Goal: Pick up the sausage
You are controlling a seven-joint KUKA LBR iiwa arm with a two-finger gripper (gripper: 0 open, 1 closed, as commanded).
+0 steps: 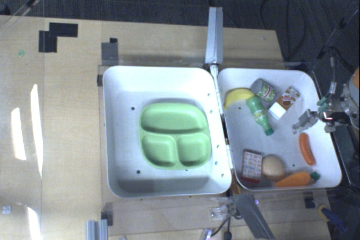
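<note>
The sausage (306, 149) is a short orange-red link lying near the right wall of the right bin (323, 174), pointing roughly front to back. My gripper (316, 122) hangs over the right side of that bin, just behind the sausage's far end and apart from it. It is open, with nothing between its fingers. The arm enters from the right edge of the view.
The right bin also holds an orange carrot (295, 179), a round bun (273, 166), a small printed box (251, 164), a green bottle (260, 115), a yellow fruit (239, 96), a can (263, 89) and a small carton (289, 98). A green divided tray (174, 133) lies in the left bin (121, 121).
</note>
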